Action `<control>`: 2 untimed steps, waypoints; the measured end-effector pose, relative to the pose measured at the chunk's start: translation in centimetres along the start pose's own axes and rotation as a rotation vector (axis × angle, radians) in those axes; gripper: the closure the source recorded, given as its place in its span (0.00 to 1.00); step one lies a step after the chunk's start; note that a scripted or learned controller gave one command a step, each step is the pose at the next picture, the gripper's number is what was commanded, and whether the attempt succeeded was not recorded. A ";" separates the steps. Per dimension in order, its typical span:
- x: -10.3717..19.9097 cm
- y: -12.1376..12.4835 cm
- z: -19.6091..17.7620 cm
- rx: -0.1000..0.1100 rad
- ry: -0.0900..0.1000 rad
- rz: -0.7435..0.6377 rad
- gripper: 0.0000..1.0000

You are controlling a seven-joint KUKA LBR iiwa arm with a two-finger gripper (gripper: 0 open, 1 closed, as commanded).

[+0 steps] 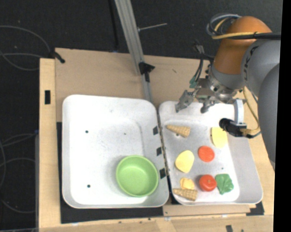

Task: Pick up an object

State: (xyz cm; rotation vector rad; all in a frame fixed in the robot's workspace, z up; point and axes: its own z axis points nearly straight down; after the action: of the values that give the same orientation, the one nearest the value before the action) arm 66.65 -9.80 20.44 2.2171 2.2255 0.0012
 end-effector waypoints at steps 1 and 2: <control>0.0 0.0 0.0 0.000 -0.001 0.000 0.00; 0.1 -1.1 5.4 0.005 -0.004 0.004 0.00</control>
State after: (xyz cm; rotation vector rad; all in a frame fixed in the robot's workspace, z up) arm 65.57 -9.71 15.07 2.2227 2.2217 -0.0087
